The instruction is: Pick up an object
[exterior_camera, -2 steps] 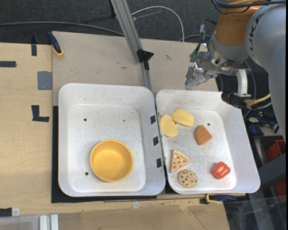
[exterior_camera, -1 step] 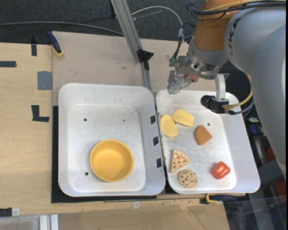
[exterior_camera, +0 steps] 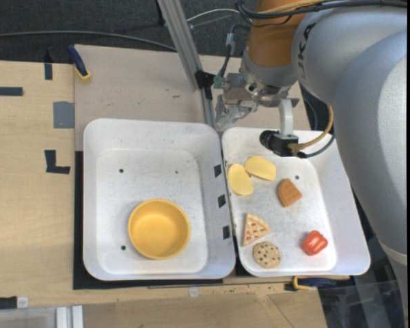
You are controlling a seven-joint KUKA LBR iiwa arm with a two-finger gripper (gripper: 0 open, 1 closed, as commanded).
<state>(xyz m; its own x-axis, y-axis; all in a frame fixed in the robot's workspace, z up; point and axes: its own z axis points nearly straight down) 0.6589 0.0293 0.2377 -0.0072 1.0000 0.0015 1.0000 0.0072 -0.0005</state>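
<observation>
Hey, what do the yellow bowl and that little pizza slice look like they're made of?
The yellow bowl looks like moulded plastic: one even colour, smooth matte surface, soft sheen along the rim. The pizza slice looks like toy food, probably plastic or rubber, with flat printed-looking toppings and a clean edge. Neither can be confirmed from the look alone.

My gripper [exterior_camera: 227, 117] is a blur at the far rim of the right bin [exterior_camera: 342, 183], fingers unreadable. My own arm [exterior_camera: 355, 60] runs off the top and right edges, covering that bin's right rim.
</observation>
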